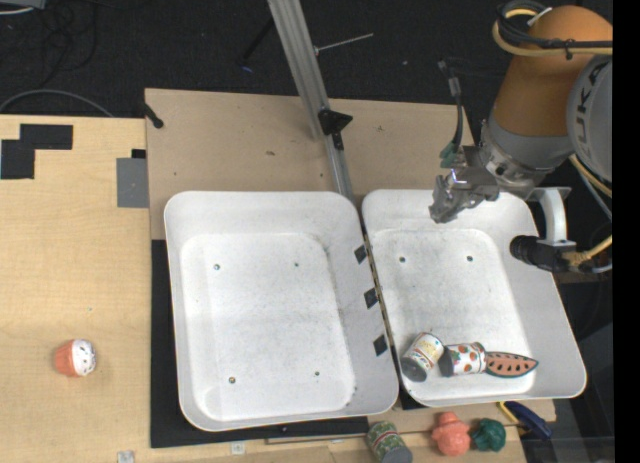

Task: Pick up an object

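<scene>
In the right bin (470, 281), near its front edge, lie a small can (424, 354), a red-and-white patterned can (463, 359) and a watermelon-slice toy (510, 363), packed in a row. My gripper (447, 205) hangs over the bin's back edge, well away from these objects. Nothing shows between its fingers.
The left bin (262, 301) sits beside the right one. A metal rail (305, 61) slants across the board behind the bins. On the bench front lie a dark can (385, 441), a pink toy (451, 432) and a green toy (488, 435). A red-and-white ball (75, 358) rests far left.
</scene>
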{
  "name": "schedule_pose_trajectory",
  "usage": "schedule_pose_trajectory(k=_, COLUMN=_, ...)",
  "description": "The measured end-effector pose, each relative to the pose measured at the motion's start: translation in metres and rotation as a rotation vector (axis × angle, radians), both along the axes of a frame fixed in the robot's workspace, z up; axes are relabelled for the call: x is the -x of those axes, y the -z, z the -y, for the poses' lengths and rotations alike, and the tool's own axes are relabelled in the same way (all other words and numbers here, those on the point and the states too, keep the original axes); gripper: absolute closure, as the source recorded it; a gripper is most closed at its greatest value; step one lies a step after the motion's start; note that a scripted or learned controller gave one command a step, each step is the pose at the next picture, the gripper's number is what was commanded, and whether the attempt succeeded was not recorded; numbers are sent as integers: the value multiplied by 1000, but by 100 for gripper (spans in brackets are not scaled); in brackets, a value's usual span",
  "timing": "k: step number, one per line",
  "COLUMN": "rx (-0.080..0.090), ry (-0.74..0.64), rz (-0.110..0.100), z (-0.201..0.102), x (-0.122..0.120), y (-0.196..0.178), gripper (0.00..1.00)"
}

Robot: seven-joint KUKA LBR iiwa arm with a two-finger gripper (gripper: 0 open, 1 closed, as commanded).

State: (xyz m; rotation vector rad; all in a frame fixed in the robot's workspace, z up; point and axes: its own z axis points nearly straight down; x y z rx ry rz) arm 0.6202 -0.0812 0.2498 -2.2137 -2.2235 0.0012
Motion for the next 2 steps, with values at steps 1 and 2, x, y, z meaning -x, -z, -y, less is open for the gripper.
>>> schedule_pose_trajectory(k=1, rx=0, ry=1, rz=-1, z=-44, x=13, y=1, gripper=100)
schedule_pose_trajectory(k=2, rx=0, ry=0, rz=-1, z=-101, x=21, y=0, gripper=100)
